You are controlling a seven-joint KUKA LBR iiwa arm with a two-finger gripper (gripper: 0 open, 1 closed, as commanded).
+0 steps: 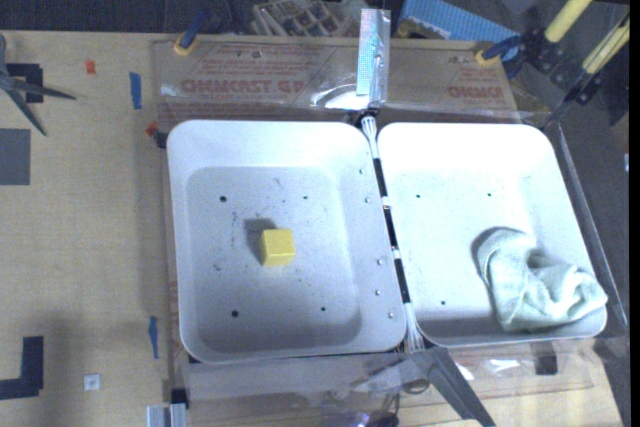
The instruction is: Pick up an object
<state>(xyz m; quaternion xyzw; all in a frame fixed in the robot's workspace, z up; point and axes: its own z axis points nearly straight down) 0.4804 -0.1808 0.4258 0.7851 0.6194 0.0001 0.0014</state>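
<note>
Two white bins: a yellow block (278, 247) lies in the left bin (200, 155), a crumpled cloth (535, 283) in the right bin (450, 155); the tool's state cannot be told.

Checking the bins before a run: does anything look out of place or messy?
Only the white cloth, crumpled in the right bin's near right corner and riding up its rim. The yellow block sits flat in the left bin.

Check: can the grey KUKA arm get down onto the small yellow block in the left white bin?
Probably yes: the small yellow block sits alone near the middle of the left white bin, away from its walls, with nothing over it.
</note>
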